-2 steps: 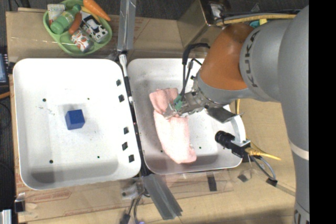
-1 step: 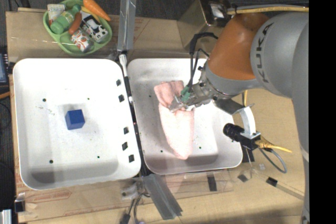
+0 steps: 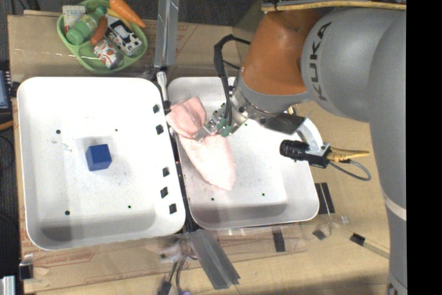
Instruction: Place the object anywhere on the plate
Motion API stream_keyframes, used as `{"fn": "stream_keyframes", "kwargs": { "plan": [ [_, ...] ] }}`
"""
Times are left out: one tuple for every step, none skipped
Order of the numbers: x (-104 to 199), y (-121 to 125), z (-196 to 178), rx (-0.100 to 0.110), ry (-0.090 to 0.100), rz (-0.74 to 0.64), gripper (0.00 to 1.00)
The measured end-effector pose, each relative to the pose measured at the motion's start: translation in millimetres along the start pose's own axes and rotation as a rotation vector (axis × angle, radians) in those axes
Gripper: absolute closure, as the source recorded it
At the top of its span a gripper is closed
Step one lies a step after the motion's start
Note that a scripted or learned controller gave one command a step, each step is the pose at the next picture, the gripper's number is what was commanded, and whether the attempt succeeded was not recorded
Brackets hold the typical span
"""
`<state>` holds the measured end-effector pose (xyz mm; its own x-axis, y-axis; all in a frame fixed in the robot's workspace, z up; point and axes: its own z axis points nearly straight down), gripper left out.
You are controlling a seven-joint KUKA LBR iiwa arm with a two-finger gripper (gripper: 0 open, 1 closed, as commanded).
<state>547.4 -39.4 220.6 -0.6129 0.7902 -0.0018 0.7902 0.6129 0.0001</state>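
A blue cube (image 3: 99,156) lies in the left bin (image 3: 41,100), left of its middle. A pink plate-like piece (image 3: 214,161) lies flat in the right bin (image 3: 297,197), near its left wall. A second pink piece (image 3: 185,117) is tilted up against that wall just behind it. My gripper (image 3: 215,126) hangs low between the two pink pieces, touching or nearly touching them. The grey and orange arm (image 3: 290,52) covers the far part of the right bin. The cube is far to the gripper's left, in the other bin.
A green bowl (image 3: 69,45) with toy food, among it an orange carrot (image 3: 124,9), stands beyond the left bin. A black cable plug (image 3: 304,150) juts from the wrist over the right bin. The divider between the bins carries black clips (image 3: 164,173).
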Motion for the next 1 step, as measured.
{"fn": "stream_keyframes", "kwargs": {
  "plan": [
    [20.8, 43.1, -11.6, -0.001, 0.0, -0.405, 1.0]
  ]
}}
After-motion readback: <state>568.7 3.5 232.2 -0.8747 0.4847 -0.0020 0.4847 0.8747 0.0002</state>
